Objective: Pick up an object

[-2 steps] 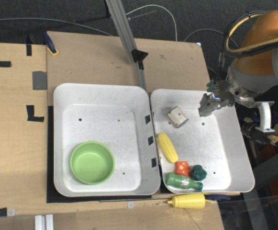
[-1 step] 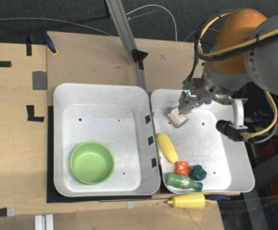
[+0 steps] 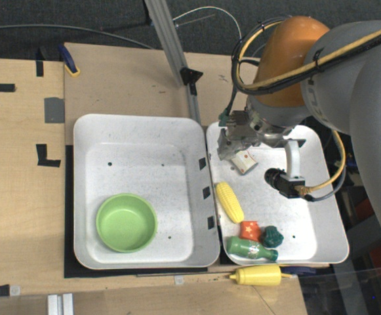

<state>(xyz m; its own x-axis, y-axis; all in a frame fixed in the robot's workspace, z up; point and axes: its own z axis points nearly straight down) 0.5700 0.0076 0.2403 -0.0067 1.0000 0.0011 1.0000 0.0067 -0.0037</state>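
Over the right bin [image 3: 328,241] the gripper [image 3: 233,146] hangs low, its opening impossible to judge, above a small pale card-like piece [image 3: 244,162], while the corn cob [image 3: 229,201] lies near the bin's left wall.

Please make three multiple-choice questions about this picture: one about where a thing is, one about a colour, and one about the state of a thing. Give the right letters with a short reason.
1. Where is the green bowl?
A. left bin, near corner
B. right bin
C. on the bench outside the bins

2. What colour is the toy corn?
A. red
B. yellow
C. blue

3. How does the yellow bottle lie?
A. upright in the left bin
B. inside the bowl
C. on its side outside the right bin

Answers: 1 A, the bowl sits in the left bin, low and left. 2 B, the corn is yellow. 3 C, the bottle lies flat on the bench by the bin's near rim.
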